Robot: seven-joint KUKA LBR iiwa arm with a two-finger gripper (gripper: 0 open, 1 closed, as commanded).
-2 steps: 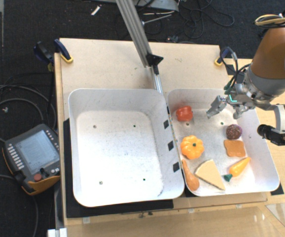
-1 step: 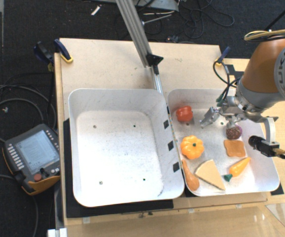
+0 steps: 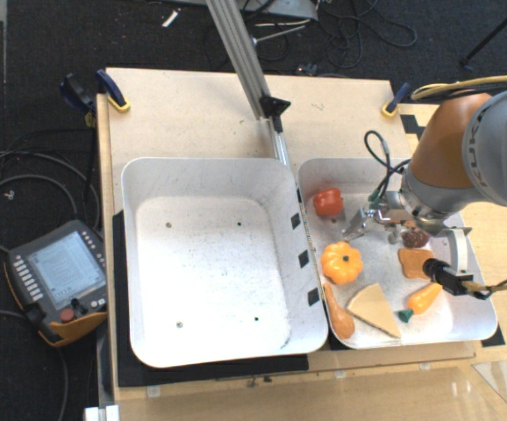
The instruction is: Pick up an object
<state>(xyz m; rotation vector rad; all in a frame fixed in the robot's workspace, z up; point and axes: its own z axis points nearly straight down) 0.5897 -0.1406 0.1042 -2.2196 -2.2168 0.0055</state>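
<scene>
Two shallow white bins side by side on a pale tabletop (image 3: 192, 112): left bin (image 3: 139, 191) at 9 o'clock, right bin (image 3: 482, 327) at 3 o'clock, walls touching along the middle.

Grey arm (image 3: 490, 147) with orange band (image 3: 442, 147) reaching in from 3 o'clock, wrist above the right bin's upper half. Pincer (image 3: 359, 224) pointing toward 9 o'clock, low over the bin floor, metal fingers (image 3: 352, 230) slightly parted, nothing seen between them.

In the right bin:
- red tomato-like object (image 3: 327, 202) at 11 o'clock from the pincer, near but apart from the fingertips;
- small orange pumpkin (image 3: 341, 263) at 6 o'clock from the pincer, just beside the bin's left wall;
- long orange carrot-like piece (image 3: 338, 312) at 6 o'clock from the pumpkin, lying along the left wall;
- pale yellow wedge (image 3: 374, 309) just beside that carrot, toward 3 o'clock;
- second small carrot (image 3: 422, 298) with green tip at 3 o'clock from the wedge;
- orange-brown block (image 3: 413, 262) at 12 o'clock from that carrot, partly under the arm's hardware.

Handheld control pendant (image 3: 56, 274) on the dark floor at 9 o'clock, off the tabletop. Slanted metal rail (image 3: 236, 42) running from 12 o'clock down to the bins' junction.
</scene>
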